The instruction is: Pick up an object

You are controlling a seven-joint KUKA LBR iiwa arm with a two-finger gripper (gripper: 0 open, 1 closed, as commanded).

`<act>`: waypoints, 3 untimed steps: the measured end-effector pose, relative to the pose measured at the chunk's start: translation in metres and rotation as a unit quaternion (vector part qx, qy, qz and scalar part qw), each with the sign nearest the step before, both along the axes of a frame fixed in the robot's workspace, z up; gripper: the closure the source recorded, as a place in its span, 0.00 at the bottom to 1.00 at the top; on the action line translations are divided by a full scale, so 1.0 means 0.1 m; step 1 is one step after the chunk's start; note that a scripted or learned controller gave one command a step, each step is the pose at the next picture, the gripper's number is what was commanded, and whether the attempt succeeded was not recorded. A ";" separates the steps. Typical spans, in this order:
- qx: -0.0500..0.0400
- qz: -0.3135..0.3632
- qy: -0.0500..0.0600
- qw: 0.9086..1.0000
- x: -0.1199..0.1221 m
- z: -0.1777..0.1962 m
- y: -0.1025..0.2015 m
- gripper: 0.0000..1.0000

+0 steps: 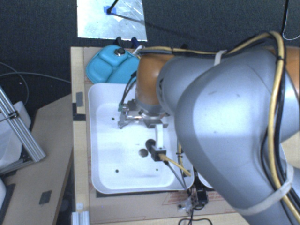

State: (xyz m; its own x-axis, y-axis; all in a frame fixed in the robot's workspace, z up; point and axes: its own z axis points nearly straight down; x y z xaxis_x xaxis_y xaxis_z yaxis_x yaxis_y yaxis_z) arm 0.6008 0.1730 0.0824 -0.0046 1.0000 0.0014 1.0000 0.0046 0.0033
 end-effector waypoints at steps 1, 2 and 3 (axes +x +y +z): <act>0.002 0.003 0.000 1.000 -0.26 0.32 0.67 0.00; -0.003 -0.007 0.003 1.000 -0.34 0.00 -0.46 0.00; -0.001 -0.002 0.005 1.000 -1.18 0.01 -0.36 0.00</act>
